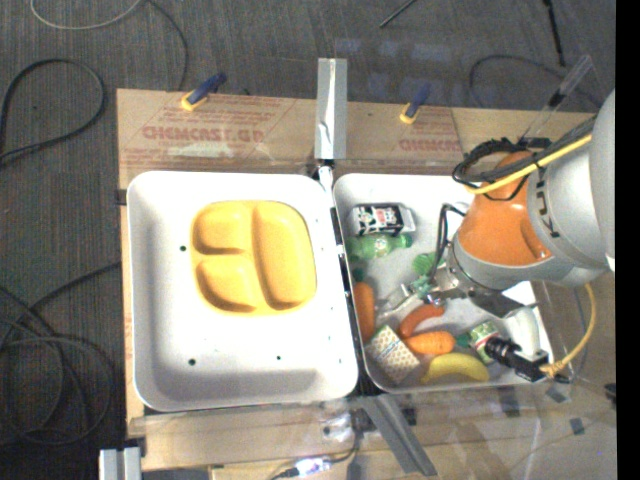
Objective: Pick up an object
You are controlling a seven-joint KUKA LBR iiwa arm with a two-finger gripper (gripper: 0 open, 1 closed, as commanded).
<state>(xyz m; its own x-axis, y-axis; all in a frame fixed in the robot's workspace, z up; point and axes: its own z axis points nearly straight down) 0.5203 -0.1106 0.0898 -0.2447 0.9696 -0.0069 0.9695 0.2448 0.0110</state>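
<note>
a curved red-orange piece (422,318), perhaps a toy sausage or pepper though the view is too coarse to say, lies near the middle of the right bin (410,190). the gripper (426,290) hangs just above it, low inside the bin, with the orange band of the arm (500,230) behind it toward the right. whether the gripper is open or closed cannot be told from this angle, and nothing can be seen held in it.

just below the red-orange piece lies a short orange carrot (432,343), and below that a yellow banana (456,369) rests against the bin's near wall. to the left of these sits a small patterned box (392,354), tilted, and above it a longer carrot (364,309) lies along the left wall. a black-and-white milk carton (380,218) lies at the bin's far left corner, with a green item (372,248) just beside it. a small green-and-white carton (483,333) sits to the right of the short carrot.

the left bin (170,348) holds a yellow divided tray (253,256), set toward its far side. both bins rest on a cardboard sheet (210,133).
</note>
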